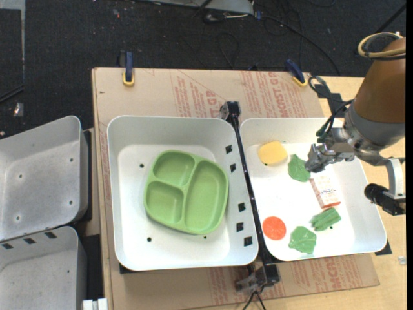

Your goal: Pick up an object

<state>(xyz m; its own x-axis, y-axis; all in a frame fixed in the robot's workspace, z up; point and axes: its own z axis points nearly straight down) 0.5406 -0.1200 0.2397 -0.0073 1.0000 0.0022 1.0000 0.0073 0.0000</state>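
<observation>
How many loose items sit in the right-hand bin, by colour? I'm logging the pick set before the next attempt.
Green: 3
Yellow: 1
Orange-red disc: 1
White and red packet: 1
Total: 6

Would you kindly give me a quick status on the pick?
Pincer low in right bin, beside green piece. Nothing seen held. Small carton close alongside.
</observation>
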